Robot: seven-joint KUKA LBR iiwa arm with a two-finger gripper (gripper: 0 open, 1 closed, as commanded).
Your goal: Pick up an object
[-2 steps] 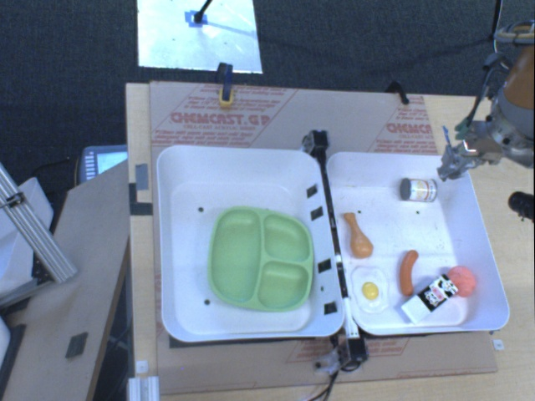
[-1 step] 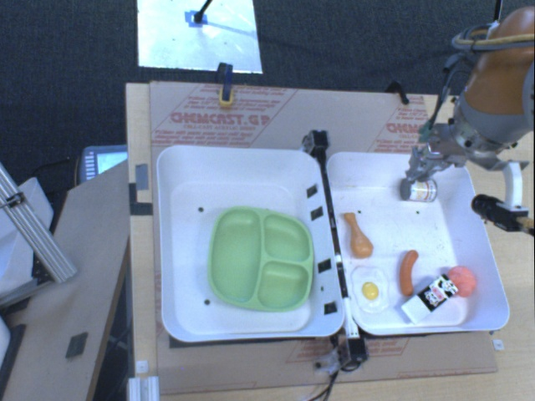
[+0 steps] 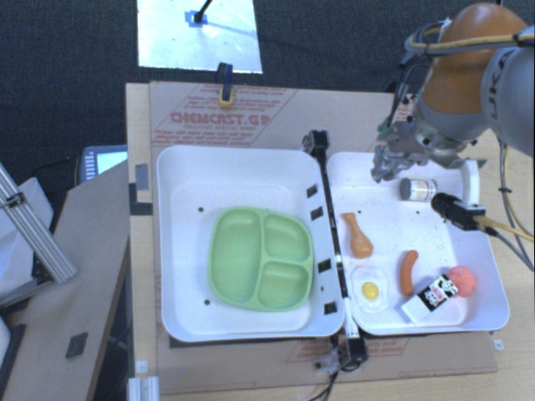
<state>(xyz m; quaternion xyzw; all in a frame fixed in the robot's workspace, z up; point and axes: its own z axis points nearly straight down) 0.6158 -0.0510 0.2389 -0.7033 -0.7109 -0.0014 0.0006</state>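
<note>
**Operator:** Where is the arm right now?

**Spotter:** You have it reaching in from the right, its orange band up near the top corner. The gripper (image 3: 386, 167) hangs low over the back left part of the right bin (image 3: 493, 307), near the divider between the two bins. You cannot tell from here whether it is spread or pressed together; the view is too blurred at the tips, and nothing shows between them.

**Operator:** What can I pick from?

**Spotter:** Everything loose lies in that right bin. Just beside the gripper, on its right, you have a small jar (image 3: 418, 190) lying on its side. Near the middle is an orange drumstick-shaped toy (image 3: 359, 234), narrow end pointing to the back. Toward the front you see a fried egg toy (image 3: 369, 291), a sausage (image 3: 407, 271) standing roughly front to back, a black-and-white carton (image 3: 432, 296), and a pink ball (image 3: 462, 280) touching the carton's right end.

**Operator:** And the left bin?

**Spotter:** The left bin (image 3: 180, 174) holds a green divided plate (image 3: 261, 258) with three compartments, sitting toward the front right of it
</note>
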